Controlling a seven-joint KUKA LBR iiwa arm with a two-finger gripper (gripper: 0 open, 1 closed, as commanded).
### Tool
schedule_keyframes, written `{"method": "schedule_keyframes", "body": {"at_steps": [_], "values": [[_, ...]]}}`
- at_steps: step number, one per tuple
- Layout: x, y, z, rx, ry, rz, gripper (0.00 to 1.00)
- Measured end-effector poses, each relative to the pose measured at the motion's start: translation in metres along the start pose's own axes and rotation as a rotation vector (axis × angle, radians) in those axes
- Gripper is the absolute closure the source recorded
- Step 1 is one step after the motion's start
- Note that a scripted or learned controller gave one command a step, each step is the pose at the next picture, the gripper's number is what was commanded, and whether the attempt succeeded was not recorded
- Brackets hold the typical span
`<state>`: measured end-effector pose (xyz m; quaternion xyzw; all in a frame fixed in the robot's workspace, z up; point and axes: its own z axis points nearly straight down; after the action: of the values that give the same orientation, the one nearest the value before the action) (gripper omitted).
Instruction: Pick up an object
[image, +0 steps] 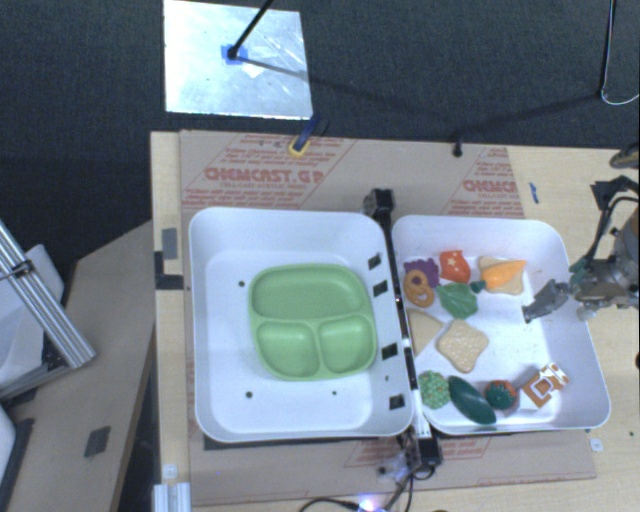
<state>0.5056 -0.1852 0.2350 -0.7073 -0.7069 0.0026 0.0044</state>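
Observation:
The right bin (575, 255) holds several toy foods. Among them are a purple grape bunch (422, 270), an orange ring (420, 291), a red piece (454, 265), an orange wedge (503, 274) and a green leaf (459, 299). Further forward lie two bread slices (463, 345), a broccoli floret (433, 388), a dark green oval (470, 400), a red round piece (502, 393) and an orange-and-white block (545, 383). My gripper (546, 300) hangs over the bin's right side, to the right of the leaf and above bare bin floor. Nothing is seen in it.
The left bin (215, 250) holds a light green divided plate (310, 320). Black clips (390, 330) run along the seam between the bins. The arm's wrist (610, 270) comes in over the right rim. A grey metal frame (40, 310) stands at far left.

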Motion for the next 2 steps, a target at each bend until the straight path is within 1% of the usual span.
{"method": "schedule_keyframes", "body": {"at_steps": [1, 2], "values": [[0.000, 0.003, -0.006, -0.012, -0.003, -0.004, 0.00], [0.003, 0.011, 0.053, -0.009, -0.002, -0.003, 0.00]]}}
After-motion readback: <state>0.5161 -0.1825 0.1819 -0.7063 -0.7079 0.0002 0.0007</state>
